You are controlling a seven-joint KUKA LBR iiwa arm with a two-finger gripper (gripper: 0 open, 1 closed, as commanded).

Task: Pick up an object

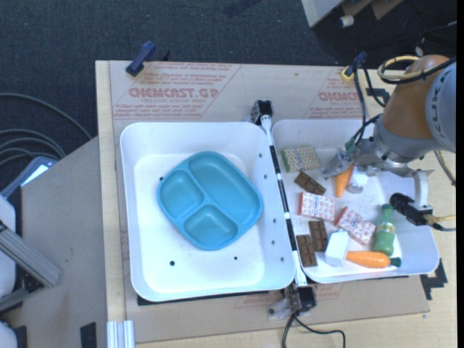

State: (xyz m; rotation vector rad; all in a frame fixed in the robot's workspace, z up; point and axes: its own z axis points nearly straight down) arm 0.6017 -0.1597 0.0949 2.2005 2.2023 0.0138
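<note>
Clearly, we are reading "CHEMCAST GP" on the board. Our gripper is pinching a small carrot in the right bin; another carrot is lying nearby.

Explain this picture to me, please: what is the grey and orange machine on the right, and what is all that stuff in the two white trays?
It is a robot arm, filmed by one camera fixed above the bench and looking down at a slant. Its job is to pick up an object. Its gripper is down in the right bin, and a small orange carrot appears to sit between its fingers. That bin also holds a second carrot, a green bottle, chocolate bars and red-and-white packets. The left bin holds a blue divided plate.
</note>
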